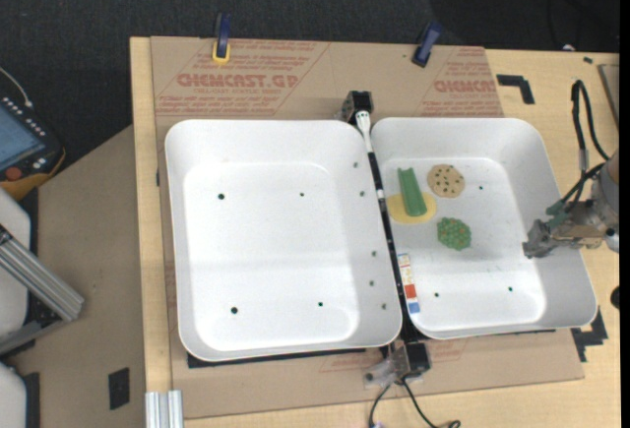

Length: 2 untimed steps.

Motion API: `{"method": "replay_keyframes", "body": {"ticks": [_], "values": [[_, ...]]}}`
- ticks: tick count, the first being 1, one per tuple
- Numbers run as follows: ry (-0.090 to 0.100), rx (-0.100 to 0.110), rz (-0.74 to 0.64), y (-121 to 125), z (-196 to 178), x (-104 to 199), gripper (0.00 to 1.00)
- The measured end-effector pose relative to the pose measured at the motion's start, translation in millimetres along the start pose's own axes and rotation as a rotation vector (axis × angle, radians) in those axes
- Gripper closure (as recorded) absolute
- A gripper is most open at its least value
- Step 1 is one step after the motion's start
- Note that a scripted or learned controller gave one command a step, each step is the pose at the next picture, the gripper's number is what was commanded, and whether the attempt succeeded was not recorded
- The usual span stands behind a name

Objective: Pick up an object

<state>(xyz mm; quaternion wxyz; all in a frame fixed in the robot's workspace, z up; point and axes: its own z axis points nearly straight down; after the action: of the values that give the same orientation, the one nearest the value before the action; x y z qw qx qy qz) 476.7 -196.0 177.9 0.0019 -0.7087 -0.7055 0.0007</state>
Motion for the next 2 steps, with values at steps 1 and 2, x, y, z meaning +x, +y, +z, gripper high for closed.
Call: {"method": "replay_keyframes", "body": {"ticks": [1,2], "values": [[-0.002,-0.006,-0.012,46,15,77,1.00],[-0.010,-0.008,0.007,0,-36,-36,1.00]]}}
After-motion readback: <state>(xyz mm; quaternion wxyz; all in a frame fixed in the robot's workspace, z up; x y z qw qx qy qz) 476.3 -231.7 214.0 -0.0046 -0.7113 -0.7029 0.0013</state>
